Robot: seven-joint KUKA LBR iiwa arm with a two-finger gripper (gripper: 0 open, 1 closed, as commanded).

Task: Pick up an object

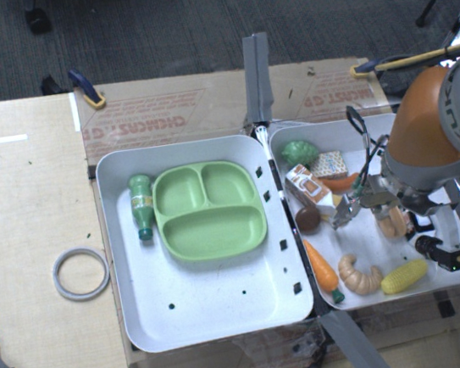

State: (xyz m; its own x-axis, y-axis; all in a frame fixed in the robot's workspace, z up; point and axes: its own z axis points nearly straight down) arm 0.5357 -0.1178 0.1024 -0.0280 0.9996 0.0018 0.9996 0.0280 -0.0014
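Left bin (139, 321) — reference point: a green bottle (142, 206) stands in it beside a green divided plate (210, 208). To its right, the second bin (350, 300) holds a carrot (320, 268), a croissant (359, 274) and a corn cob (404, 276) along its near edge, and a carton (307, 186) further back. The gripper (347, 208) sits low above that bin's middle — finger spacing cannot be determined, nothing visibly held.

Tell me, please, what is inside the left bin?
The left bin holds a green divided plate and, beside it, a green bottle. Whatever lies beneath the plate is covered.
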